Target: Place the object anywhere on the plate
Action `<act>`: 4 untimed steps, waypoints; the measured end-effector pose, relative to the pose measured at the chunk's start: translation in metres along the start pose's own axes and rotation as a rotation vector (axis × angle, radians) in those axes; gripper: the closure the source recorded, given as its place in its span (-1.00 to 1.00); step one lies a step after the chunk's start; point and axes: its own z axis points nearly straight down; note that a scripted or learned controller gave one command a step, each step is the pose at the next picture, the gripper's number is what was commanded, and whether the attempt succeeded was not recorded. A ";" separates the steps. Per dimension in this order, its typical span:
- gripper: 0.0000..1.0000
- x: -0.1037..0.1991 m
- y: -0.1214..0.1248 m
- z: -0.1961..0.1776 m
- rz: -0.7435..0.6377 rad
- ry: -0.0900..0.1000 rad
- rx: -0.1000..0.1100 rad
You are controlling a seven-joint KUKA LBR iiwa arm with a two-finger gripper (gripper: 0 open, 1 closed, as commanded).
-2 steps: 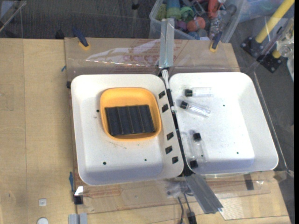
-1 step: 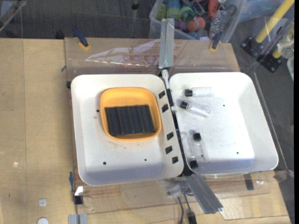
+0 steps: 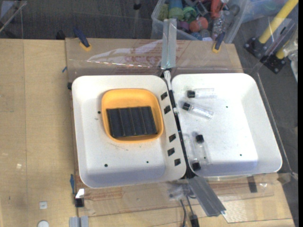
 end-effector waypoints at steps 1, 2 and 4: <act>1.00 0.000 0.000 0.000 -0.367 0.000 -0.001; 1.00 0.000 0.000 0.001 -0.727 -0.001 -0.004; 1.00 -0.006 0.004 0.001 -0.993 -0.002 -0.008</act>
